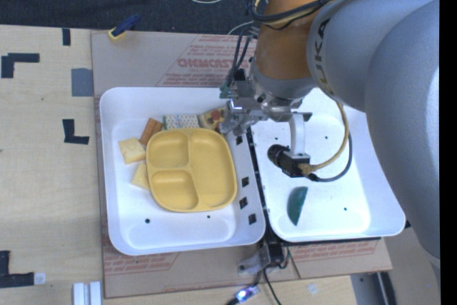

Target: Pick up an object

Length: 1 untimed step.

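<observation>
2 white bins on cardboard-covered bench, dark carpet behind; gripper state unclear

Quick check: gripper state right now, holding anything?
Gripper: cannot be told. It sits low at the top right corner of the left bin, beside the yellow divided plate; nothing visibly held.

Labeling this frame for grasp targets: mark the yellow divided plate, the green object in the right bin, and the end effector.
yellow divided plate (pixel 191 169): camera view, on the ridge between its compartments.
green object (pixel 297 203): camera view, on its middle.
end effector (pixel 234 122): camera view, at the fingertips by the plate's upper right corner.
</observation>
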{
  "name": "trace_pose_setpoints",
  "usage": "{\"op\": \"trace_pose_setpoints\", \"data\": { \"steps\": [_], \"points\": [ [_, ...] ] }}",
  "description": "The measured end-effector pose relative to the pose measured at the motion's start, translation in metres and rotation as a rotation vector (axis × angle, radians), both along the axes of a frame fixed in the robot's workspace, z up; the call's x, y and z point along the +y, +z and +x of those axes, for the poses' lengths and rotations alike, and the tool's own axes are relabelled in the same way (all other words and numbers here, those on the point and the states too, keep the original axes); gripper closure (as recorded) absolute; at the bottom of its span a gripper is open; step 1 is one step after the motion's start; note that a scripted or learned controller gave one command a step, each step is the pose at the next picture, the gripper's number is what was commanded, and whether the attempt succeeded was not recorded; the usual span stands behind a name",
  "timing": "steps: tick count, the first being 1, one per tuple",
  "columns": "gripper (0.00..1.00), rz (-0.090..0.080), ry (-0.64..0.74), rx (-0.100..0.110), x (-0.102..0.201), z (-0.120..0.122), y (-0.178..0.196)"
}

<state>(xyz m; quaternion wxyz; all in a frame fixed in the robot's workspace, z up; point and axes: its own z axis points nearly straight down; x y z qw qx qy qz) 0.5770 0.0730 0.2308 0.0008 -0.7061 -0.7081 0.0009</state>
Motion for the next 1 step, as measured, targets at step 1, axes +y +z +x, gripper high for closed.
{"op": "trace_pose_setpoints", "data": {
  "steps": [1],
  "points": [
    [1.0,0.0,-0.001,0.002,0.0008,-0.0114,0.0015]
  ]
}}
